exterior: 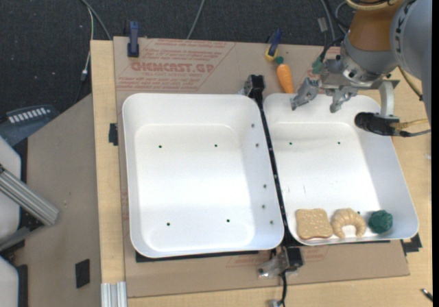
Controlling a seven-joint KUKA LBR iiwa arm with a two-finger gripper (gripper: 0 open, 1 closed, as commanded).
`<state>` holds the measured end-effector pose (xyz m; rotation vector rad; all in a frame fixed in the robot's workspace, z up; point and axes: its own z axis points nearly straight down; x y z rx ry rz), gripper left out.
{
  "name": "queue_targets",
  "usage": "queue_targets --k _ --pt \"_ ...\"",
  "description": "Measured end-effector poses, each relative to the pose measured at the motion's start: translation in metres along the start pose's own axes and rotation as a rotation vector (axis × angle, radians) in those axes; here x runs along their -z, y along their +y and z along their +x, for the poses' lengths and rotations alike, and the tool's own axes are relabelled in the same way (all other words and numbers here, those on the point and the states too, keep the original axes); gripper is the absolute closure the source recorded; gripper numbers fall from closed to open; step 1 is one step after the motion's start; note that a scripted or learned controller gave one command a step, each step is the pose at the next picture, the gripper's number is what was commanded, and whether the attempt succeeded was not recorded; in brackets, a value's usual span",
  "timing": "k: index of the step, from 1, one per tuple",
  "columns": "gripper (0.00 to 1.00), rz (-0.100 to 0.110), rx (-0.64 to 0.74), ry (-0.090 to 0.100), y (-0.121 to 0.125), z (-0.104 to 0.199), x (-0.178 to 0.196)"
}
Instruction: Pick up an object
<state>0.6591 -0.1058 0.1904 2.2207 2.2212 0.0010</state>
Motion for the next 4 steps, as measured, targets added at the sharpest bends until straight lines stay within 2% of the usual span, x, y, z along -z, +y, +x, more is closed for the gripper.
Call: queue_targets --k 1,2,3,4 --pt "0.0 0.008 0.0 0.001 -0.047 0.013 -0.11" --pt "0.0 0.002 0.0 0.0 -0.069 0.011 -0.105" --pt "0.0 0.0 -0.002 -0.001 -0.068 -0.023 -0.105" --pt "0.0 -0.01 -0.001 -0.002 -0.099 -0.036 0.003"
